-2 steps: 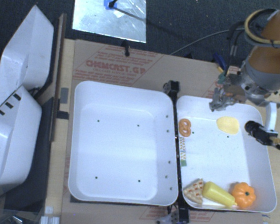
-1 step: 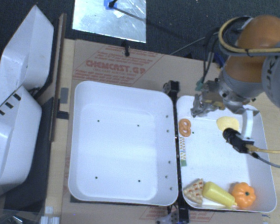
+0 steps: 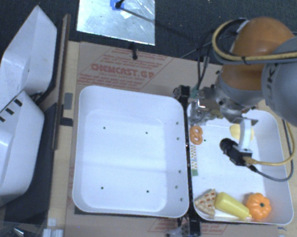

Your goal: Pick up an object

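Gripper low over the upper left corner of the right bin, close against the divider between the two bins. Fingers blurred and partly hidden under the wrist, so not possible to tell how far apart, nor whether anything between them. Just below the gripper, a small orange pretzel-shaped toy, lying flat on the bin floor beside the left wall, apparently apart from the fingers. Above and to the right, the grey arm with its orange band, reaching in from the right and covering the bin's upper part. A black cylindrical fitting hanging off the wrist, with a yellow cable looping from it. A pale yellow object partly hidden behind the wrist. Along the near edge of the right bin, three more toys in a row: a pizza slice in the corner, a yellow piece touching it, then a small orange pumpkin just beside. Left bin white, side by side with the right one. Both bins on a cardboard sheet with red print.
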`<state>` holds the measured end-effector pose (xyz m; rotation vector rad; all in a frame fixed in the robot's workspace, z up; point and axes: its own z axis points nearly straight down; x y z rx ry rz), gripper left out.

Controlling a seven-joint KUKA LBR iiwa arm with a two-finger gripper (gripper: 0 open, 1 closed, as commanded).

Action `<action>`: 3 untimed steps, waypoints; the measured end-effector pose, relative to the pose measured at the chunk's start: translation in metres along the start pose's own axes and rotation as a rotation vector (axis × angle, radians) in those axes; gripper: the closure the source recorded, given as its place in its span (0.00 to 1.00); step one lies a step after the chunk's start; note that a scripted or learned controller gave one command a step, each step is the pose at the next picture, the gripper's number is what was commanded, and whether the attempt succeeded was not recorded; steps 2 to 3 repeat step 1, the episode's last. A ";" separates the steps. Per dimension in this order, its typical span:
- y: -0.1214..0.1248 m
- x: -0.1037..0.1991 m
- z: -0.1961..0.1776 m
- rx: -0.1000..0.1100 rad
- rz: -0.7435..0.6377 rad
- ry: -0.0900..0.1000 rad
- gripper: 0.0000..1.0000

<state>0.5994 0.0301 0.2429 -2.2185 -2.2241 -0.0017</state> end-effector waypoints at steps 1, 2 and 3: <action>-0.007 0.050 0.000 0.000 0.000 0.000 1.00; -0.007 0.050 0.000 0.000 0.000 0.000 1.00; -0.007 0.050 0.000 0.000 0.000 0.000 1.00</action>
